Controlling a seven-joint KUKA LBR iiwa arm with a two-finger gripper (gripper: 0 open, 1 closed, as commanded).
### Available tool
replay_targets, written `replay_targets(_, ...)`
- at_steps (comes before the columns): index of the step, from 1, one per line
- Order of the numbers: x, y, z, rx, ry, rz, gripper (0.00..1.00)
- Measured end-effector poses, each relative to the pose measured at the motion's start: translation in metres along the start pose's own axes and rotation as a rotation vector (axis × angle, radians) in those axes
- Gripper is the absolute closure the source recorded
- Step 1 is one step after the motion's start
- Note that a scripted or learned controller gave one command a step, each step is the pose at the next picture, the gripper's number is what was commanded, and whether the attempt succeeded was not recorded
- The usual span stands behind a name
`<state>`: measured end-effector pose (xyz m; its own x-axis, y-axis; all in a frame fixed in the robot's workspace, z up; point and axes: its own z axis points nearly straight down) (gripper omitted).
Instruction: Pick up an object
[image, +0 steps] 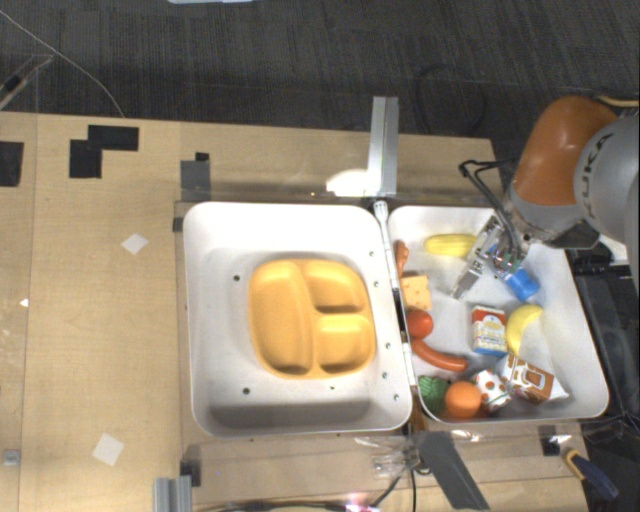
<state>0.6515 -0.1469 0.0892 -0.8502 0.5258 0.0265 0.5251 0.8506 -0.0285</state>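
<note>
End effector (478, 268) first: you see it low over the right bin (590, 375), near the back, with the grey arm (590, 170) coming in from the right. I cannot tell from this slant how it stands, and nothing is visibly caught in it, so you should not count any object as picked yet.

Now from largest to smallest. Your worktop (90, 320) is pale wood and carries two white bins side by side. The left bin (215, 300) holds one yellow tray (305, 315) with compartments, lying flat in the middle. It is alone there, probably because this bin is the place for dropping things.

The right bin holds all the small objects, so your task's thing must come from here. A banana (448, 244) lies at the back, just left of the end effector, and a blue cup (523, 284) lies just to its right. In my judgement one of these two is the target, but I cannot say which. A carton (488, 331) and a lemon (523, 324) lie in the middle, touching. A sausage (440, 356) lies toward the front. A brown box (530, 381), an orange (462, 400) and a green thing (433, 389) crowd the front edge, so a pick there looks harder.
</note>
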Motion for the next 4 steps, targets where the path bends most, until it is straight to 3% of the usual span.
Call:
replay_targets(1,0.019,-0.013,0.001,-0.027,-0.038,-0.162,0.00)
replay_targets(2,0.004,0.001,0.000,-0.009,0.001,-0.050,0.00)
replay_targets(4,0.007,0.012,0.000,0.004,0.000,0.047,0.00)
